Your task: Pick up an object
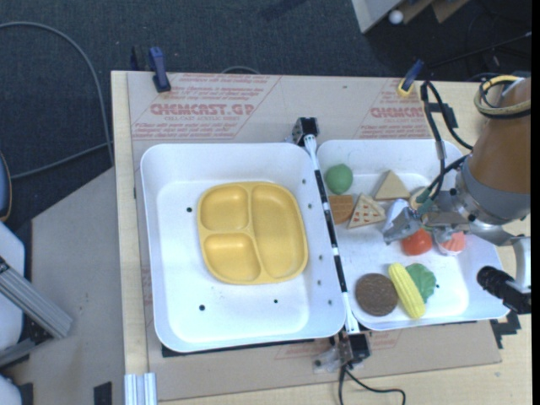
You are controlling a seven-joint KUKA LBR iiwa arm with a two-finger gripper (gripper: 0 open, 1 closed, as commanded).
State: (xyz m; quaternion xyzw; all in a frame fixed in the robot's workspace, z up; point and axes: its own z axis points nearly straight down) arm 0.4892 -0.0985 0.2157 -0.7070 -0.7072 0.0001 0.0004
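Your arm (499,154) comes in from the right over the right bin (371,153); orange band above the wrist visible; the gripper (403,224) sits low in the middle of that bin, just left of a red-orange round piece (417,243); you can't tell from this angle whether the jaws are spread or pressed together, and nothing is clearly seen between them.

Right bin contents, all candidates for your pick: green ball (339,177) at upper left near the divider; brown square block (342,208) just below it; pizza-slice wedge (365,213) beside the block, touching or nearly so; tan wedge (391,186) above right of the slice; a second reddish piece (455,242) right of the first, partly hidden by the wrist; brown round cookie (375,294) at lower left; yellow corn cob (406,289) right of the cookie, lying slantwise; green leafy piece (423,279) tucked against the corn on its right.

Left bin (160,218) holds a yellow divided plate (252,231) with three compartments, roughly centred, well apart from the gripper.

Both bins rest side by side on the counter (253,99), a cardboard sheet with red print; blue clamps (158,67) at its back edge.
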